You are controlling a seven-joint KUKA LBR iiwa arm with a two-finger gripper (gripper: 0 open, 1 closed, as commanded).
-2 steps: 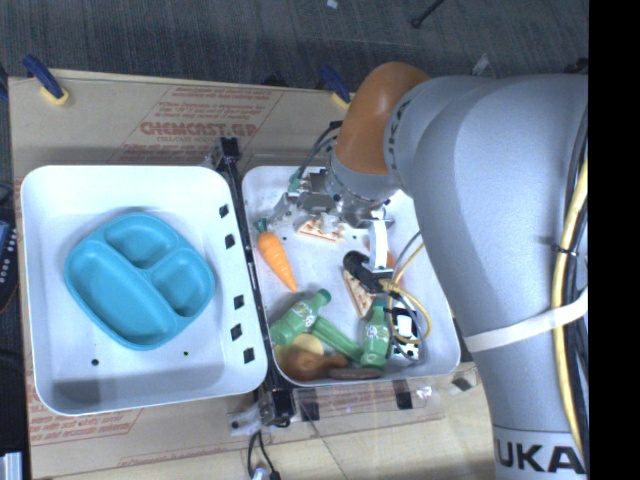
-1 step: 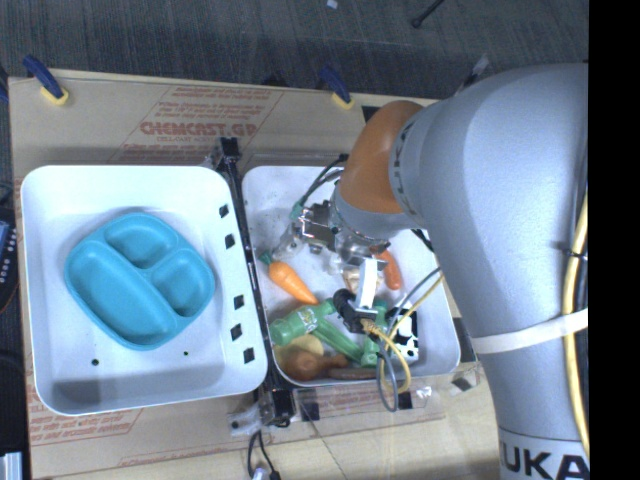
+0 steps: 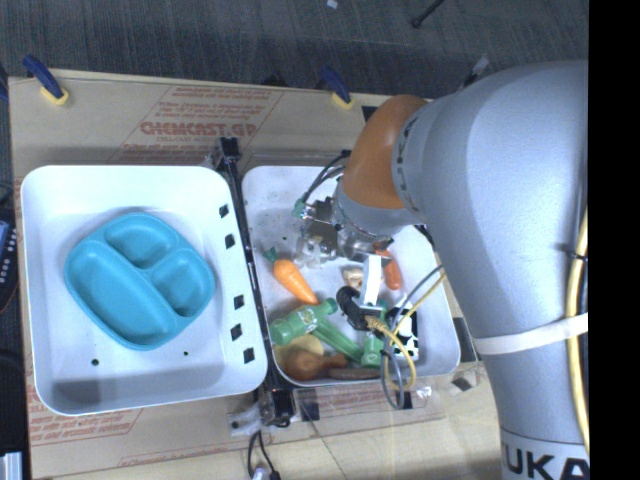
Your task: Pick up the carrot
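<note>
Step in hand, as I read it: get the hand [image 3: 318,240] down onto the carrot [image 3: 294,280] and close on it. The hand sits low in the right bin [image 3: 268,193], under the orange wrist band, w/ cables and housing crowding it. Can't tell if it's released or clenched, the tip is too cluttered to read, and nothing shows as grasped.

To do it well, imo:
- approach straight down over the carrot's mid-body, not the thin tip
- set the grip across its short axis; it lies slanted, stem end up-left, tip down-right
- watch the left side: carrot is near the bin's left wall, so little room there
- the green bottle [image 3: 322,326] lies just below the carrot, close to its tip; a sloppy descent could nudge it or grab both
- lift straight up before any sideways move, since the pile at the bin's bottom (brown item [image 3: 305,366], other bits) could snag

Where the carrot is vs the hand: in the right bin, left-centre, lying flat on the white floor. It's just below and slightly left of the hand in the camera view, very near, but whether touching I can't tell. It's not lifted.

Left bin [image 3: 40,268] holds a blue divided tray [image 3: 140,278], well apart from the action. Both bins sit on the table [image 3: 200,118]
</note>
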